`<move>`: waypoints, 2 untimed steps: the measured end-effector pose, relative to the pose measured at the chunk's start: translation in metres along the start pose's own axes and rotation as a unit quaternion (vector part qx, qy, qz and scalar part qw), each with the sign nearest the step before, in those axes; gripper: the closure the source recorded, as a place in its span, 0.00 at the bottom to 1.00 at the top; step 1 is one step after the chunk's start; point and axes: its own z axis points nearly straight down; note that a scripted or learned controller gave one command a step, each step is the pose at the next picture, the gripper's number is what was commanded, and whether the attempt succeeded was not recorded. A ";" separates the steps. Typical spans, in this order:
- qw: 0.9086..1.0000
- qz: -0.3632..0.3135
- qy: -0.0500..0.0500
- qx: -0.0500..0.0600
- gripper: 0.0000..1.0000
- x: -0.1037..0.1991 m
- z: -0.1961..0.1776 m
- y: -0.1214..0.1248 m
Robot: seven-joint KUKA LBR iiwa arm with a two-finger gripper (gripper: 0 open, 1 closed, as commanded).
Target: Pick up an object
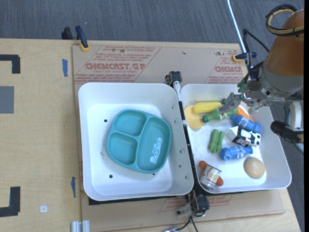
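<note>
Camera view — bench from above, slanted. Left bin carrying a teal divided plate, lying flat near the bin's middle. Right bin carrying the loose pieces: corn cob lying at 11 o'clock in the bin, touching a yellow flat piece just below it; green pea pod resting near the middle; blue bottle lying at 5 o'clock from the pod; black-and-white toy sitting just above that bottle; second blue piece lying at 1 o'clock from the toy; tan bun sitting at 4 o'clock in the bin; small can lying at 7 o'clock by the bin's front wall.

Gripper hanging low at 12 o'clock in the right bin, reaching in from 3 o'clock, fingers meeting a green vegetable beside the corn cob — width of the fingers impossible to tell, grasp not confirmed.
</note>
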 end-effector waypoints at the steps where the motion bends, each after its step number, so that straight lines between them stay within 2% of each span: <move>1: 1.000 0.010 -0.001 0.000 0.00 -0.056 0.077 0.047; 2: 0.994 -0.111 -0.003 -0.006 0.00 -0.066 0.124 0.050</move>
